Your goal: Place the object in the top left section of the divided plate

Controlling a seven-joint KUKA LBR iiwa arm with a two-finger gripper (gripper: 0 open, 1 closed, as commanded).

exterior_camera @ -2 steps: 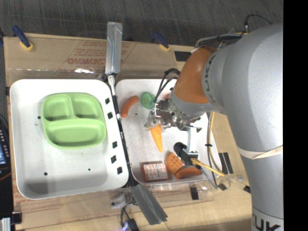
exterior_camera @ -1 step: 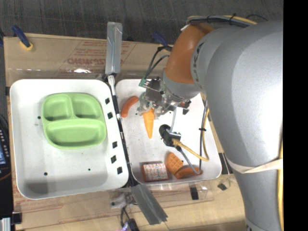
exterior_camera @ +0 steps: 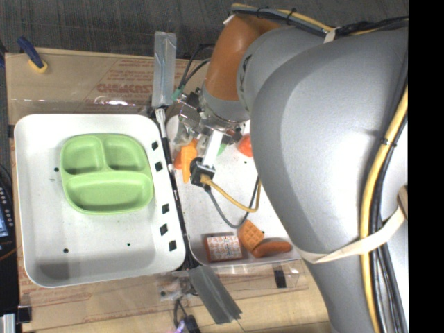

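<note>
Pickup looks in hand: gripper point(exterior_camera: 189, 159), finger state impossible to tell, sits at an orange object point(exterior_camera: 184, 157) by the right bin's point(exterior_camera: 229, 186) nine-o'clock wall, so next comes lifting toward the green divided plate point(exterior_camera: 107, 172) at nine o'clock.

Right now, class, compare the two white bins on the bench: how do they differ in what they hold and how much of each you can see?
The left bin holds a green divided plate and lies in full view. The right bin holds small items, including a patterned box and an orange waffle-like piece, and the arm covers much of it. Both are shallow, white, and sit side by side.
</note>
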